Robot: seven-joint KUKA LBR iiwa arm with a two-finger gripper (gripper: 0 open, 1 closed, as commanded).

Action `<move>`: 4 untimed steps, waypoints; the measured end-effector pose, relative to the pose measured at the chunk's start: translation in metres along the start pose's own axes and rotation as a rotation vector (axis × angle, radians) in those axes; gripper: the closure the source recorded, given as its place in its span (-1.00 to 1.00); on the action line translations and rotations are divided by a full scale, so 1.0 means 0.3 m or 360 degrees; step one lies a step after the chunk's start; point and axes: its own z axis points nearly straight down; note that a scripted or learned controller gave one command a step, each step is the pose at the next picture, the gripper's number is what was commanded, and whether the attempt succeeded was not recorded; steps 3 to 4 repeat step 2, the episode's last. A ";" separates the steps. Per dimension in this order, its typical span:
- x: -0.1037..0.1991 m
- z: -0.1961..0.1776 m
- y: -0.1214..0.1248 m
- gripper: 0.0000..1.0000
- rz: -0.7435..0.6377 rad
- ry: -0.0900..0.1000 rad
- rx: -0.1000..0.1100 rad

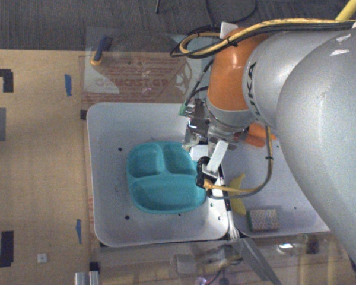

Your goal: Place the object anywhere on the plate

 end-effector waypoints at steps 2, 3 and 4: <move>0.122 0.081 -0.199 -1.00 -0.0850 -0.0001 -0.0002; 0.122 0.081 -0.199 -1.00 -0.0850 -0.0001 -0.0002; 0.122 0.081 -0.199 -1.00 -0.0850 -0.0001 -0.0002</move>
